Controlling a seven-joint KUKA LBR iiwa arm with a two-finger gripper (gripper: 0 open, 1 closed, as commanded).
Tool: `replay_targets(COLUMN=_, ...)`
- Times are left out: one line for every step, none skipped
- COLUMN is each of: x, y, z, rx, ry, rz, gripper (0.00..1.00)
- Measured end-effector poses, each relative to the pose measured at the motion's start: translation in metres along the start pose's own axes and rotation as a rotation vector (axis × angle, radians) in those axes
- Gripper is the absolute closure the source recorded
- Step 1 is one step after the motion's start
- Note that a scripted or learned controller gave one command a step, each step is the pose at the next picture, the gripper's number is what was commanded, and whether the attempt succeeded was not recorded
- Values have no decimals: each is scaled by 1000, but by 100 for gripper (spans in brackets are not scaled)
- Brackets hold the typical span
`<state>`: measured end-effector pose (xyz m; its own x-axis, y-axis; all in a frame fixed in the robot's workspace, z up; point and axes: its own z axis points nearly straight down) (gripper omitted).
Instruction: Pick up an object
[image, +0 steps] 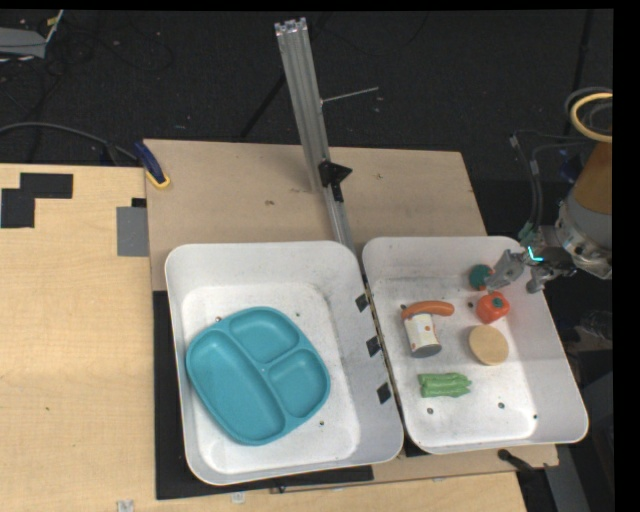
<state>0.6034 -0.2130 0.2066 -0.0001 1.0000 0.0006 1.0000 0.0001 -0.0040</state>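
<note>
The right bin (530, 420) holds several small objects: a teal round piece (481, 274), a red tomato-like piece (491, 307), an orange sausage (430, 308), a white and grey can (424, 333), a tan disc (489, 346) and a green pea pod (443, 385). My gripper (522, 270) hangs over the bin's upper right edge, just right of the teal piece and above the tomato. Its fingers are spread apart, with nothing between them.
The left bin (190, 270) holds a teal divided plate (258, 372). A metal post (305, 110) rises behind the bins, between them. Black clips (372, 345) sit along the seam where the bins meet. Wooden bench surface lies to the left and behind.
</note>
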Motion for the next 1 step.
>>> replay_targets(x=0, y=1, z=-1, rx=-3, ry=-1, rz=0, gripper=0)
